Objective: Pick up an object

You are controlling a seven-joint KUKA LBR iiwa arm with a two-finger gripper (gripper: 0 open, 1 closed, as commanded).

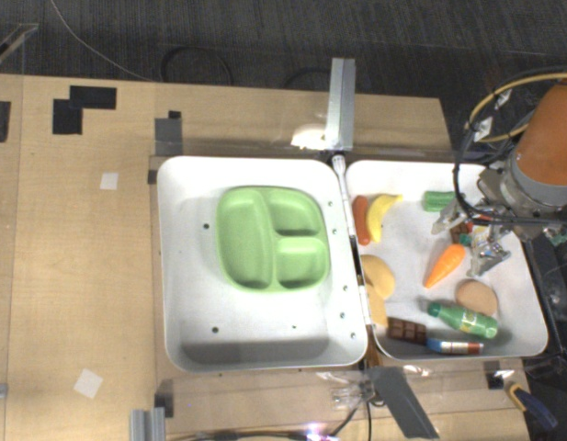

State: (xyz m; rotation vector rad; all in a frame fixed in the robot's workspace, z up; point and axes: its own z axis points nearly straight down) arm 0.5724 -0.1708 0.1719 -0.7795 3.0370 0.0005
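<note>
My gripper (476,237) hangs low over the right bin (531,338), reaching in from the right, its fingers spread apart with nothing between them. Directly beside the fingertips lies the toy carrot (446,265), tilted, leaf end pointing toward my fingers; I judge this the likeliest object to pick. Other candidates: the banana (382,214) touching the red sausage (360,220) at the bin's left wall, the green bottle (463,320) just below the brown egg-shaped piece (476,297), and the chocolate bar (405,331) near the front rim. The left bin (187,338) holds a green divided plate (269,237) (not within my reach at this pose). Step in hand: the approach, with no grasp made yet. The next move, as I judge it, calls for centring the fingers across the carrot's narrow body, descending, then closing.
</note>
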